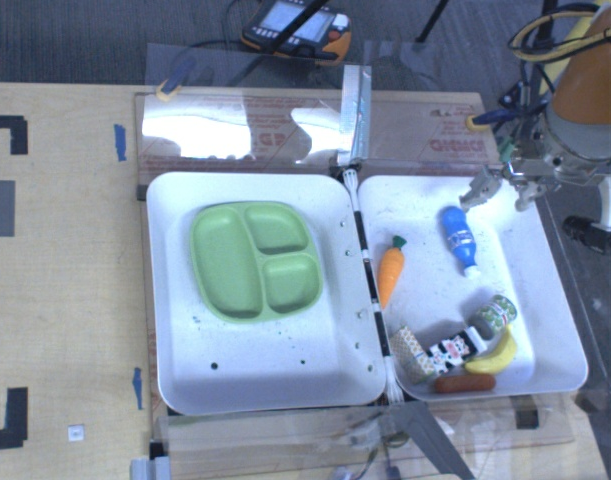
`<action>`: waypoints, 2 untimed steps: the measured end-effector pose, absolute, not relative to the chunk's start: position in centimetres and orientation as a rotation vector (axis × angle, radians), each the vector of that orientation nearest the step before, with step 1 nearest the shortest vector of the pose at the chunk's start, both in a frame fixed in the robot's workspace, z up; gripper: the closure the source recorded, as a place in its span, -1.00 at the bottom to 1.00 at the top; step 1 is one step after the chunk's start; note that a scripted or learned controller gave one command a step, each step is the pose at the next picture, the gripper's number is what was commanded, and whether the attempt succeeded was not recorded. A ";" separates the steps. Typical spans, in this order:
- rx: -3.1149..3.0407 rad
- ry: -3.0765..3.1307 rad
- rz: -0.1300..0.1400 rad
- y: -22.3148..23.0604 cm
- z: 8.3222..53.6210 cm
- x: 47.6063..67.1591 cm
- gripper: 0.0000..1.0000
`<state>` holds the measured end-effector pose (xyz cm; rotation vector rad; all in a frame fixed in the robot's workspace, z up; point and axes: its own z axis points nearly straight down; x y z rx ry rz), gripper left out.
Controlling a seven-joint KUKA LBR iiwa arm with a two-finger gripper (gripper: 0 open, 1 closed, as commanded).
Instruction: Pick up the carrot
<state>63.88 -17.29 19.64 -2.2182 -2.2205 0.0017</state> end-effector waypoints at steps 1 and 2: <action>-2.247 -2.191 0.003 -22.4 19.2 60.4 -1.00; -2.106 -2.332 0.000 -17.3 14.4 66.3 -1.00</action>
